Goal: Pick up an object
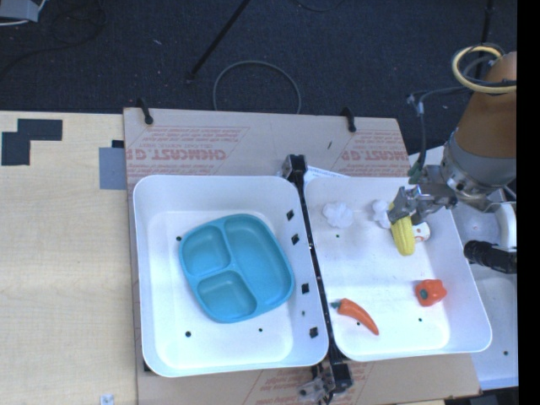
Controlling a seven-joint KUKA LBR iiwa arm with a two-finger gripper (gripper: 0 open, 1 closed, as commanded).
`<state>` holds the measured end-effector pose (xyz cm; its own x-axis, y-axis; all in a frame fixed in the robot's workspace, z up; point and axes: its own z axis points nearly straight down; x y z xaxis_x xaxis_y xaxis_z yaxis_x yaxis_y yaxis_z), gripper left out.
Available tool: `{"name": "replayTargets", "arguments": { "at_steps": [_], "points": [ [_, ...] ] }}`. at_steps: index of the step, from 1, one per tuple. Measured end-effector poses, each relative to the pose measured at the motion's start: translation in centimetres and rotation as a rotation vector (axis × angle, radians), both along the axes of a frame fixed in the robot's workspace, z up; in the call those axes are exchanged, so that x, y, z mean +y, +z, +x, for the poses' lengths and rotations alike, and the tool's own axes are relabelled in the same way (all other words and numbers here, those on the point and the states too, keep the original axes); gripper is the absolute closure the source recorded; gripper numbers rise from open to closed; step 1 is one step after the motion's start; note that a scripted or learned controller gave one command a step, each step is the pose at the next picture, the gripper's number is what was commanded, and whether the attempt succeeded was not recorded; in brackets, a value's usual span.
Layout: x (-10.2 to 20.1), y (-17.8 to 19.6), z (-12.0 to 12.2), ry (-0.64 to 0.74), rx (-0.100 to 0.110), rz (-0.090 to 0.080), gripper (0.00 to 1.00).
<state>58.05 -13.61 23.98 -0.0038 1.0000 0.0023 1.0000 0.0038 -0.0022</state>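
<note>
yellow corn cob (404, 235) sat clamped between the gripper (406, 213) fingers, white lump (339, 215) well left of them.

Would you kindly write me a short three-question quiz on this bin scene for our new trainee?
1. True or false: the blue tray lies in the right bin.
2. Which thing is nearest the gripper? A) carrot B) corn cob C) red pepper
3. Fill in: the carrot lies close to the ____ between the bins.

Key: 1 false, it lies in the left bin; 2 B; 3 divider.
</note>
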Motion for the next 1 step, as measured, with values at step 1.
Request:
{"name": "replayTargets", "arguments": {
  "at_steps": [1],
  "points": [
    [5.09, -1.3, 0.19, 0.0, 0.002, 0.0, 1.0]
  ]
}}
